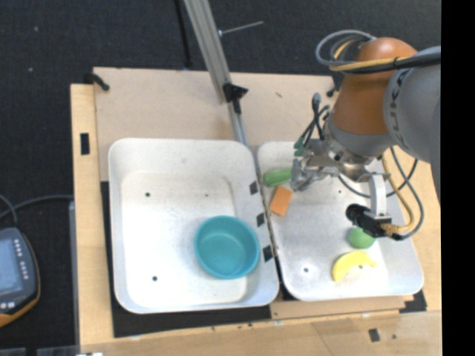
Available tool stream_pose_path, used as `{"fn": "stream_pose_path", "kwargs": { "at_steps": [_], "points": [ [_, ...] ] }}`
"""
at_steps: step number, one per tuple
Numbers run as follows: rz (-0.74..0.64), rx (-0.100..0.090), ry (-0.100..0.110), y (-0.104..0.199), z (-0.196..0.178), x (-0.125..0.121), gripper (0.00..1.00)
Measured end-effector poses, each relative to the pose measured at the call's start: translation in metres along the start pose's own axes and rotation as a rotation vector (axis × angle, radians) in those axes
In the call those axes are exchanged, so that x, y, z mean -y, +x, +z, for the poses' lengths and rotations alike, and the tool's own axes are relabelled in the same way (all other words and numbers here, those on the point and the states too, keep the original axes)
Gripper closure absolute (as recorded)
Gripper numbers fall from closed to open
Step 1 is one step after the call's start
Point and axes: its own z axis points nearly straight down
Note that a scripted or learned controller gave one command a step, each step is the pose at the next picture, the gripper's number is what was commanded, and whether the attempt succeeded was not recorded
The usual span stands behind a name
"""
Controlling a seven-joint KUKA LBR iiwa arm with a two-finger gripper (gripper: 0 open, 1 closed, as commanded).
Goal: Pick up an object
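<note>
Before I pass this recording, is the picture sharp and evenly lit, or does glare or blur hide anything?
Camera view: lighting is even and soft, with faint shadows; the white bins look bright, mild glare but no detail lost; the teal bowl and yellow banana-shaped toy read clearly; the image is somewhat soft overall, and the gripper is cluttered by cables, so its fingers are hard to make out.

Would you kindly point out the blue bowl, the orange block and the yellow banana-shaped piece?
blue bowl (225, 246): camera view, inner floor of the bowl.
orange block (280, 201): camera view, middle of its top face.
yellow banana-shaped piece (352, 265): camera view, middle of its curve.
</note>
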Motion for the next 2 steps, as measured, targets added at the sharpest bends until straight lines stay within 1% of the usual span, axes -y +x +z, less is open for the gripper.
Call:
{"fn": "stream_pose_path", "kwargs": {
  "at_steps": [1, 2],
  "points": [
    [-0.001, 0.000, -0.002, 0.051, -0.008, -0.017, 1.00],
    [0.000, 0.000, -0.001, 0.101, 0.000, -0.020, 1.00]
  ]
}}
